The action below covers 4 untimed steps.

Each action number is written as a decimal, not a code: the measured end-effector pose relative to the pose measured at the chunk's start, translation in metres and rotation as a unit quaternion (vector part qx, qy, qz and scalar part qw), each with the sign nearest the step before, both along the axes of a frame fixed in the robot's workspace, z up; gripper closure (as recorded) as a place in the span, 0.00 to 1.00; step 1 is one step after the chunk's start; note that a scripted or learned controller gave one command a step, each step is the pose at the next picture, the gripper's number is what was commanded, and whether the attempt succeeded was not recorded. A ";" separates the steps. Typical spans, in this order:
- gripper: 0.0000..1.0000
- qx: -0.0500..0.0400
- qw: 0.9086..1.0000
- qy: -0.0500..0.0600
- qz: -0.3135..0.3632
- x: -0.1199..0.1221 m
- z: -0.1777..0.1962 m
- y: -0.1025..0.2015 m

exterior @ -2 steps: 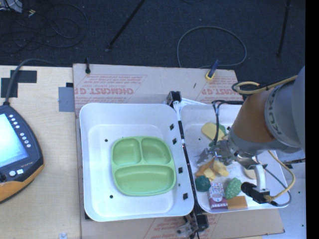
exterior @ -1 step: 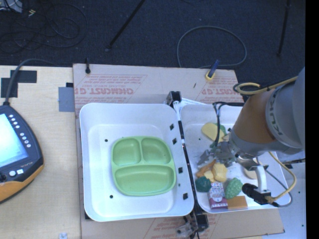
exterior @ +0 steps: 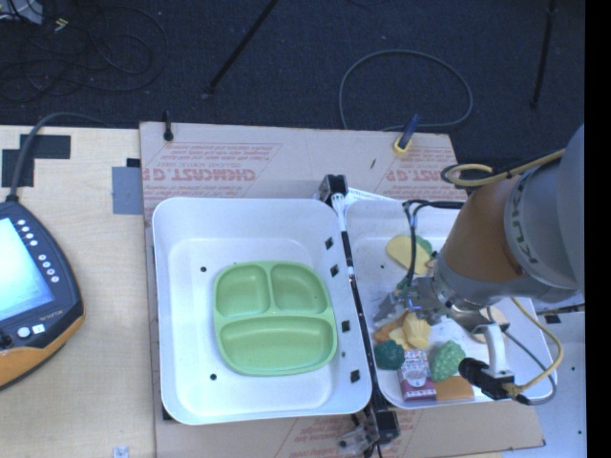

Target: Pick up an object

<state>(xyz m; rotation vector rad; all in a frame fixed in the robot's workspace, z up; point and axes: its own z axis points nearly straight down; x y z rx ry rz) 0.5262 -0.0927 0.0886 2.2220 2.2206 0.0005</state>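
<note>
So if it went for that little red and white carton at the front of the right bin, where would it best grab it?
Probably across the short sides of the red and white carton, coming straight down from above. It lies flat near the right bin's front wall, crowded by the dark green ball on one side and the green bumpy toy on the other, so a sideways approach looks blocked.

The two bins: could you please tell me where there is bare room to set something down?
The left bin has bare floor in a band all around the green divided tray, widest along its left wall and the near edge. The right bin is crowded: toys cluster beneath the arm, including a red-and-white carton and a dark green ball.
</note>
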 end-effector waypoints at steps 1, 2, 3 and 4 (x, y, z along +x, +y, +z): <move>0.00 0.001 1.000 0.000 0.000 -0.010 0.000 -0.003; 0.00 0.001 1.000 -0.001 0.000 -0.050 0.000 -0.009; 0.00 -0.003 1.000 -0.005 0.002 0.071 0.039 -0.056; 0.00 0.000 1.000 0.000 0.002 0.097 -0.002 -0.004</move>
